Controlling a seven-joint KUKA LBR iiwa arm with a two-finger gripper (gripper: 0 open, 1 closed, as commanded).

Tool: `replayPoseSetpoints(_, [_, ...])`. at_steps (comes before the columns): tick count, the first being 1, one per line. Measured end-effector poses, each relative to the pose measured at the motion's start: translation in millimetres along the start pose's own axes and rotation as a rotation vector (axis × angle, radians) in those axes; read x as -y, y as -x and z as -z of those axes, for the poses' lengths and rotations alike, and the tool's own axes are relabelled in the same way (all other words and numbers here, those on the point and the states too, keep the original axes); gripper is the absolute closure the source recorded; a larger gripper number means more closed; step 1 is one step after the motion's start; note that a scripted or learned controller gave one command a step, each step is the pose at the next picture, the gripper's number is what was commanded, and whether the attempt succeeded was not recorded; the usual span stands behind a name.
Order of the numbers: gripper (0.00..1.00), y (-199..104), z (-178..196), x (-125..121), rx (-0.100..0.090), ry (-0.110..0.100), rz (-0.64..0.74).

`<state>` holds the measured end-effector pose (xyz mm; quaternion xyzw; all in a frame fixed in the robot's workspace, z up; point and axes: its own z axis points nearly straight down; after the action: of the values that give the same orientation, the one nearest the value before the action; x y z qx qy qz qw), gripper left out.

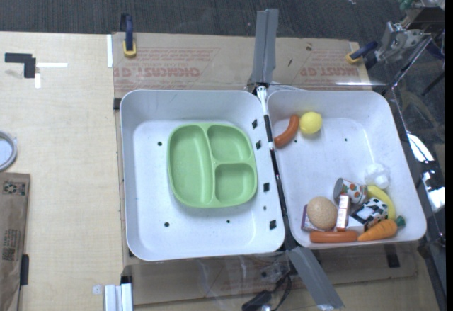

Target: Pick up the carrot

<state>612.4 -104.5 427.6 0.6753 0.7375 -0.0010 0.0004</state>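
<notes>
Nearest the camera, at the near right corner of the right bin (396, 125), lies the carrot (379, 230), on its side, leafy end toward the bin's right wall. Its tip touches a red sausage (333, 236) lying along the near wall. Crowded just behind them: a tan egg-shaped ball (321, 212), a black-and-white item (368, 214), a banana (381, 198), a small can (345, 189) and a white crumpled piece (376, 175). At the far left of the same bin, an orange-red sausage (286, 130) sits just beside a yellow ball (310, 122), well apart from the carrot. The left bin (134, 161) holds a green divided plate (212, 164), roughly centred. The gripper (403, 37) hangs beyond the right bin's far right corner, well apart from the carrot; grip state: cannot tell, detail too small.
</notes>
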Motion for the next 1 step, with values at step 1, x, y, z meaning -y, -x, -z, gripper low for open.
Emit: replayPoseSetpoints(1, [1.00, 6.1, -85.4, -31.0, 0.000, -0.002, 0.072])
